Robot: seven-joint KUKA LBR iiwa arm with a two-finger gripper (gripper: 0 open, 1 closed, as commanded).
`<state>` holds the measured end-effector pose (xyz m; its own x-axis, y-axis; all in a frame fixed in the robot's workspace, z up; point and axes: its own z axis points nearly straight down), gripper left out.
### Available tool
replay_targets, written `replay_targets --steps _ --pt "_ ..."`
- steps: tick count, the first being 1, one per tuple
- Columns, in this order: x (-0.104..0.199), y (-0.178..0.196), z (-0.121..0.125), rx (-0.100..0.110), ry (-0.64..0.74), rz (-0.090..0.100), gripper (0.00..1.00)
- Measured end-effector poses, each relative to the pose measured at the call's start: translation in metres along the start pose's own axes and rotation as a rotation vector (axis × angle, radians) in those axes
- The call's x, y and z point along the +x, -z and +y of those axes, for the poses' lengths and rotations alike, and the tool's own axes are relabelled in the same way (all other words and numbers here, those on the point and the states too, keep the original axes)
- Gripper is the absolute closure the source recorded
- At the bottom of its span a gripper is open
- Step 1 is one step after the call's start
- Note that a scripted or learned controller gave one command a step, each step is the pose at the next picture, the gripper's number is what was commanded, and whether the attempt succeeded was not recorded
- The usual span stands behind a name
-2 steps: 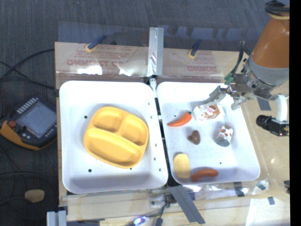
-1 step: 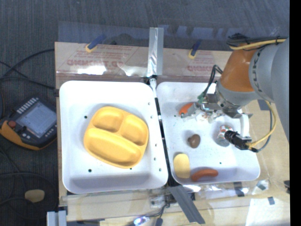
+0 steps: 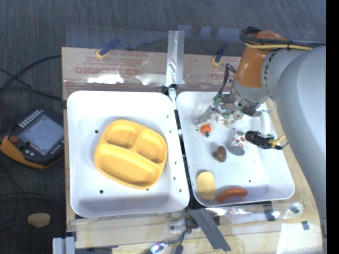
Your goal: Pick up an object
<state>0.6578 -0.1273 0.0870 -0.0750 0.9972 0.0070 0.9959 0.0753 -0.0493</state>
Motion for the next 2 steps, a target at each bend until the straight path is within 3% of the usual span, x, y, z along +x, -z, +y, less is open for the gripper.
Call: replay_targets --steps 1,2 --pt "-0.005 0.009 -0.002 0.001 -0.004 -0.006 1.00" --pt "0.068 0.097 0.011 -0.049 0.013 -0.008 1.00"
